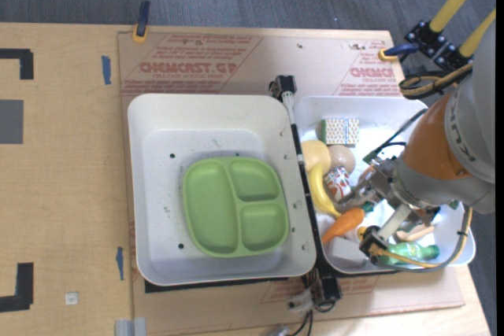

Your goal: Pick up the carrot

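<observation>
The orange carrot [343,224] lies in the right bin [463,248], near its left wall and towards the front, just below the banana's tip. My gripper [381,207] hangs low over the bin's middle, right beside the carrot's thick end. Whether it touches the carrot cannot be made out. The grey arm with its orange band [433,157] comes in from the right and covers the bin's right half.
A yellow banana [318,175], a red-and-white can [339,183], a beige round thing [342,157] and a green-checked box [340,130] crowd the right bin's left side. A green item [411,252] lies at its front. The left bin [157,169] holds a green divided tray [235,205].
</observation>
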`<state>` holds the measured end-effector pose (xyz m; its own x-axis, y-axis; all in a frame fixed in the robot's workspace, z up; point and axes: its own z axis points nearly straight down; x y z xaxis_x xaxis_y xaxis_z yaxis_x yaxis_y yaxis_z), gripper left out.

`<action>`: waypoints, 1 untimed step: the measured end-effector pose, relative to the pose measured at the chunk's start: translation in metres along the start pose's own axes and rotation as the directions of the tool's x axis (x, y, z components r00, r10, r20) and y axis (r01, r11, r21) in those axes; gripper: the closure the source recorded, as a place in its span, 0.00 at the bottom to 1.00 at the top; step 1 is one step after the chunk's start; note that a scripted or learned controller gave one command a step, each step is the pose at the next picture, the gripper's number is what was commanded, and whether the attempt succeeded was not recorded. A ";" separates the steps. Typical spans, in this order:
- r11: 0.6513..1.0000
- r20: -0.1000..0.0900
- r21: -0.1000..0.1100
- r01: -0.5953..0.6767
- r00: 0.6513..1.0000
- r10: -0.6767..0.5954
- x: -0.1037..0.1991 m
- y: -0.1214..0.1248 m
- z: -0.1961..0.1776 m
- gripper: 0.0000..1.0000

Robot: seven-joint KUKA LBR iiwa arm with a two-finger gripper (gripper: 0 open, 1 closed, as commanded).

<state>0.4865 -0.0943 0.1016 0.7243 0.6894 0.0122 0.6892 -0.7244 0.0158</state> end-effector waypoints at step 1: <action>0.917 0.003 0.000 -0.400 0.917 0.400 -0.009 0.007 0.011 0.00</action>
<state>0.4849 -0.1058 0.0906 0.9394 0.3424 0.0144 0.3423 -0.9395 0.0091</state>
